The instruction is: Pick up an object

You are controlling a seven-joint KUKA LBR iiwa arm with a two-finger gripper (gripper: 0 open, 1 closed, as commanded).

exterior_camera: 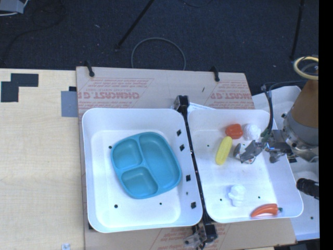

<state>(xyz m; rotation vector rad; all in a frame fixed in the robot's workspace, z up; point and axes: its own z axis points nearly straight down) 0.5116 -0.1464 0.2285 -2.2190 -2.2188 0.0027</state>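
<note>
Dark carpet strewn with cables is seen behind a pale wooden bench [36, 165], on which a cardboard sheet [156, 90] carries two white bins. A blue divided plate [145, 164] lies in the left bin [99, 139]. In the right bin [283, 191], the gripper [244, 154] is lowered just beside a yellow object [223, 150]; its state cannot be told. An orange object [233, 130] and white object [237, 194] lie apart.

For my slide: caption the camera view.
Claw low in the right white bin beside a yellow corn-shaped toy; blue divided plate in the left bin.
</note>
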